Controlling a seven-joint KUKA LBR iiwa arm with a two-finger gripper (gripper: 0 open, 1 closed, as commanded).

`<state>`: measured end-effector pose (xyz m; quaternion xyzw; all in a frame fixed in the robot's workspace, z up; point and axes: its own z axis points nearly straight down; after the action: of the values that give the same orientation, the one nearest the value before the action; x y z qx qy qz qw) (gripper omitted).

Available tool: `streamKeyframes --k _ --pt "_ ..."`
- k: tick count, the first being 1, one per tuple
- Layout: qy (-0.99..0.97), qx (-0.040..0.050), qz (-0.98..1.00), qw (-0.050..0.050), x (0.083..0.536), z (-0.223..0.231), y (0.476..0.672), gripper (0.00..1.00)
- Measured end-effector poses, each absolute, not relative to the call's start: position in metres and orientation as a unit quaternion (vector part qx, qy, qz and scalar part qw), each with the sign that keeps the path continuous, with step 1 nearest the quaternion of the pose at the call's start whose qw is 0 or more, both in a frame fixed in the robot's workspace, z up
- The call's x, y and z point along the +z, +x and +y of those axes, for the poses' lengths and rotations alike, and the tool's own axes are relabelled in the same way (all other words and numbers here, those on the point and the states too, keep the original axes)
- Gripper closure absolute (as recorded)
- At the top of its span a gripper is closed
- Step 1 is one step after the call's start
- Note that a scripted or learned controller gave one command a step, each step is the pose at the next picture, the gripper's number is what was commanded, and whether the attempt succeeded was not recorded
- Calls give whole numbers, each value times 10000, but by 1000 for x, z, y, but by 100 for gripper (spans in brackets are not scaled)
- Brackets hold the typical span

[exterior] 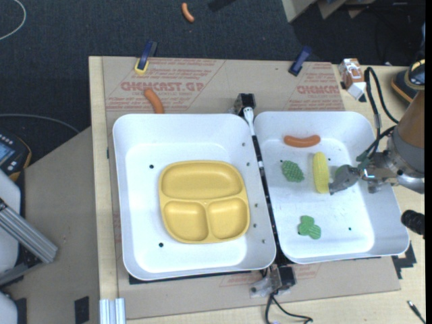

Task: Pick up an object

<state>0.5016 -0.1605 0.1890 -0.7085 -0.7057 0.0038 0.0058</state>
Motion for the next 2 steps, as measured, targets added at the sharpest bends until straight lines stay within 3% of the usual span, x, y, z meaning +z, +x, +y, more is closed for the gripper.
streamKeyframes --k 1,2 --pt "-7072 0 -7070 -2 196 -160 505 0" --pt "-7075 11 -7067 29 151 -165 500 0"
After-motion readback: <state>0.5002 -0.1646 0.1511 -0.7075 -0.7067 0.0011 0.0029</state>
